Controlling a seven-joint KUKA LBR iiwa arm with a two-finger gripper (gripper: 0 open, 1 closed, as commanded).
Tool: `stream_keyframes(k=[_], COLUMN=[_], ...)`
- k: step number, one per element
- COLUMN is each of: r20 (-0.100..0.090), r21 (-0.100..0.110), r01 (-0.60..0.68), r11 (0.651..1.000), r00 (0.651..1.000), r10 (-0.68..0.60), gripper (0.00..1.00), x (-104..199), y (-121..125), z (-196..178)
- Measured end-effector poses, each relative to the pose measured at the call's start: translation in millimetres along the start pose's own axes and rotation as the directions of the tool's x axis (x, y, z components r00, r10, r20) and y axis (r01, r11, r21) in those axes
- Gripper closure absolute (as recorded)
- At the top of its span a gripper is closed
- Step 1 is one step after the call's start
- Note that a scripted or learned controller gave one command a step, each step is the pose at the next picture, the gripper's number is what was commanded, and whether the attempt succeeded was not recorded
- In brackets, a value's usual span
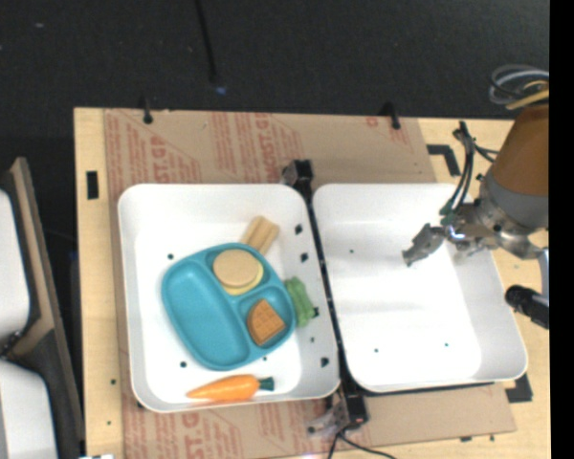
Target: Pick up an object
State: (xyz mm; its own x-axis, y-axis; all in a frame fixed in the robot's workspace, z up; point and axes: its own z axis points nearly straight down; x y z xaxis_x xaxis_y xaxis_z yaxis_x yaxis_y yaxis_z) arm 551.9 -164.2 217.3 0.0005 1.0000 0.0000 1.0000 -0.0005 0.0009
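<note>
The gripper hangs over the far part of the right bin, and whether it is apart or together cannot be told at this size; nothing shows in it. Every candidate thing lies to its left, across the divider, in the left bin: a blue tray carrying a round cookie and a brown cracker, a wooden block at the tray's far edge, a green piece touching its right side, and a carrot near the front, long axis running left to right. The green piece looks nearest the gripper. Red printing on the tabletop cardboard is too small to read.
</note>
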Motion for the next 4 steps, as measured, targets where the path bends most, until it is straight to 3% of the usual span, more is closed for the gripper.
stream_keyframes(k=[1,2,3,4], r20=[0.000,0.000,0.000,0.000], r21=[0.006,-0.009,0.006,0.003], r01=[0.001,0.004,0.001,0.001], r11=[1.000,1.000,1.000,1.000], r00=[1.000,1.000,1.000,1.000], r10=[-0.001,-0.004,-0.001,-0.001], gripper=[0.00,0.00,0.00,0.00], x=[-11.0,37.8,22.5,21.0], y=[34.3,29.5,90.5,108.9], z=[67.9,-31.3,71.3,118.9])
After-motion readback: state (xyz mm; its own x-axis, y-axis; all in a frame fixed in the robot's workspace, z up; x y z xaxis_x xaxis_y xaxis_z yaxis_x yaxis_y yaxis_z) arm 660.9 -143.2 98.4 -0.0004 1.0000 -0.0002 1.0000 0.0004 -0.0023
